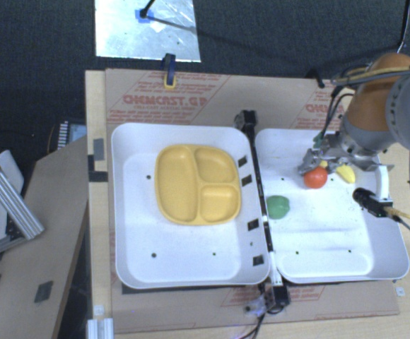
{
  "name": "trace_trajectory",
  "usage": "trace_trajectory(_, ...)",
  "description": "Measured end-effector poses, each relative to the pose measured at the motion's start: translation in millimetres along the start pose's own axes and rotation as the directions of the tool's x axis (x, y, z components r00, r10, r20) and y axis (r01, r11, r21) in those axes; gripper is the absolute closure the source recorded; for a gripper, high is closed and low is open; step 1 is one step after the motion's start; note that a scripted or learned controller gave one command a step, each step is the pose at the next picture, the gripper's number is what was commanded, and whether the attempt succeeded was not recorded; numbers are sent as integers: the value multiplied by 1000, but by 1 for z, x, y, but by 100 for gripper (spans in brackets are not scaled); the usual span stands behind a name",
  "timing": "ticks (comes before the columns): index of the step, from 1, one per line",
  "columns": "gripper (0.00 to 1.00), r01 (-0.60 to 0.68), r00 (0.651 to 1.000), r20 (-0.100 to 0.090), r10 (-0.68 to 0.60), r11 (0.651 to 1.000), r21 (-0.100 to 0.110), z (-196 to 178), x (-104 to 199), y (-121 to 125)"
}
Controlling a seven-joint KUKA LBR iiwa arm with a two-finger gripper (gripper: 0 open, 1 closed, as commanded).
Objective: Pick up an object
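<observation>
Two shallow white plastic bins with rounded corners sit side by side on a sheet of printed brown cardboard (191, 94) covering the desk. The left bin (131, 260) carries a smooth, glossy yellow plastic plate (196, 183), squarish with soft corners and moulded into three compartments. The right bin (332, 256) holds three small things: a rounded green lump (278, 206) with a matte surface near the bin's left wall, a shiny red-orange ball shaped like a tomato (316, 179), and a small yellow banana-like curved piece (346, 173) just beside it on the right. The grey metal arm with its orange band reaches in from the right, and its hand (317, 159) hangs directly above the red-orange ball, at the ball's upper edge. Whether the hand is released or clenched cannot be told here.
</observation>
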State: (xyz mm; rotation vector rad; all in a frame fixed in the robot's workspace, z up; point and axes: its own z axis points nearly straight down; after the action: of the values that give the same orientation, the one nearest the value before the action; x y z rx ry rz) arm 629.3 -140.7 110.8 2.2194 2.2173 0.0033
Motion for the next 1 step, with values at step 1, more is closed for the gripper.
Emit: trace_trajectory(1,100,7,1000,-1,-7,1000,-3,-52,10,6)
